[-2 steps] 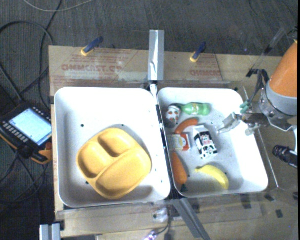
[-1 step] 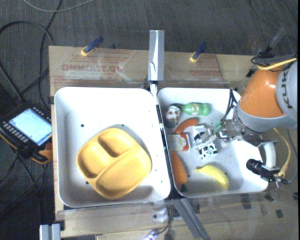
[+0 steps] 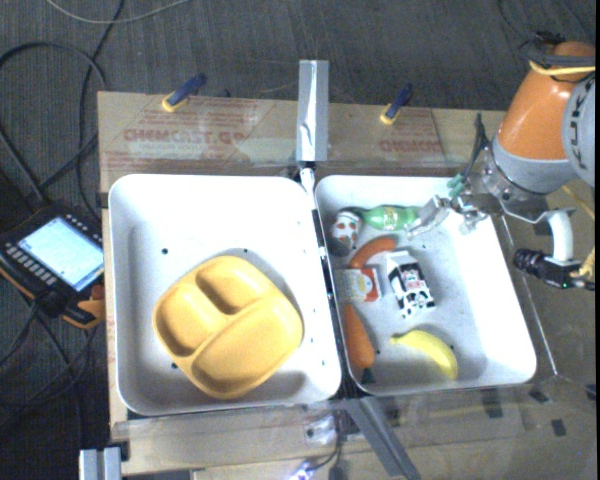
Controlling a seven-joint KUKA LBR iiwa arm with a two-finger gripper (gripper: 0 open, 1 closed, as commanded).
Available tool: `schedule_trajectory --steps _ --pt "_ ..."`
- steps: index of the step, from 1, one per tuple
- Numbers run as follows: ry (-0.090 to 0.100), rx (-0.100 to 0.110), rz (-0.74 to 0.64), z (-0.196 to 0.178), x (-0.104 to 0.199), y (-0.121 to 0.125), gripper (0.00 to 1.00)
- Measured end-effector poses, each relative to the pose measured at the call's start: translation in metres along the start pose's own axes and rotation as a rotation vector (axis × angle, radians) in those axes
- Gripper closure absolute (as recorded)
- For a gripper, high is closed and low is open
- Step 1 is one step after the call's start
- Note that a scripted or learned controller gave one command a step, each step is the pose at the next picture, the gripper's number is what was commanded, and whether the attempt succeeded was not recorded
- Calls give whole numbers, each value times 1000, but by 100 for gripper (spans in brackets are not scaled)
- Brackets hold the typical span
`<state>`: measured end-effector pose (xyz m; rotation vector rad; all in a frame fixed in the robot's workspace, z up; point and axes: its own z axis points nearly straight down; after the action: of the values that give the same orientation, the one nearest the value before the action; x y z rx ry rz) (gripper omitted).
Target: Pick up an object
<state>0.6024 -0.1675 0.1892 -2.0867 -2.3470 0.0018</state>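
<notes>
In the camera view, your end effector (image 3: 450, 206) hangs over the right bin's (image 3: 510, 308) upper right corner; you cannot tell its opening. Just to its left lies the green bottle (image 3: 392, 216); the banana (image 3: 427, 351) sits well below it.

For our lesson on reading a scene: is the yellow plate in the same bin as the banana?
No, the yellow plate lies in the left bin, while the banana lies in the right bin.

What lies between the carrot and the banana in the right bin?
Nothing: in the camera view, bare white bin floor separates the carrot from the banana.
</notes>
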Motion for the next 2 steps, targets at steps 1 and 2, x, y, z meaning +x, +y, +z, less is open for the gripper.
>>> schedule_trajectory --steps 1,2 --pt "2 0 -12 96 14 -43 0" --pt "4 2 -12 89 14 -43 100"
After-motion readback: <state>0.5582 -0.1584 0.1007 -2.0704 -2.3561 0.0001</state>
